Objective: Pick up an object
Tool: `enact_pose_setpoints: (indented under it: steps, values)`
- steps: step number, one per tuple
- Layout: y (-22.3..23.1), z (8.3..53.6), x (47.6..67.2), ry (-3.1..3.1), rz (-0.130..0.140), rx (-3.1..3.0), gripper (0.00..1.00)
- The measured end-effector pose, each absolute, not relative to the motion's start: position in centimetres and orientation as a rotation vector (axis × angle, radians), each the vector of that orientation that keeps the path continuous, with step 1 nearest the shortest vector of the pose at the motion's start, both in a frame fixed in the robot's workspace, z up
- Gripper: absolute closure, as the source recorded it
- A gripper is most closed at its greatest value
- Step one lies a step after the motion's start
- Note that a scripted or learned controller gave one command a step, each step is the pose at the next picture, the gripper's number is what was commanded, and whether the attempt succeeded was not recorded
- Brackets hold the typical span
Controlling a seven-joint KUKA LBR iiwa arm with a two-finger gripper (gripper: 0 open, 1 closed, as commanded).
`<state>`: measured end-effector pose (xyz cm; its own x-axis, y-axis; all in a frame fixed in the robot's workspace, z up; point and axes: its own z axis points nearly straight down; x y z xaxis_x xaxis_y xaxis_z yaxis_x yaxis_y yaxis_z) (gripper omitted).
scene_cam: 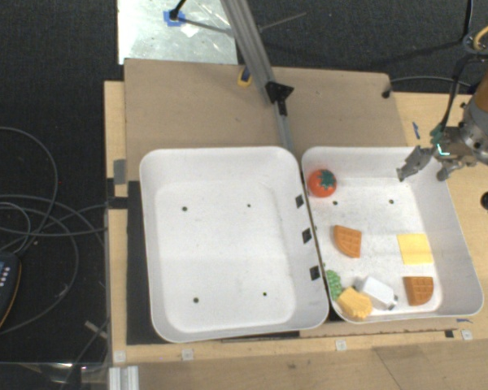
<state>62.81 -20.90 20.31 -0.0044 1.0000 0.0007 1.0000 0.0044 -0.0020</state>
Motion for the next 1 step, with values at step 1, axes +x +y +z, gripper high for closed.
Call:
enact_pose_setpoints:
  steps: [1]
  values:
    - [-20.88,20.57,62.90,-2.230,0.000,-2.216,0.00]
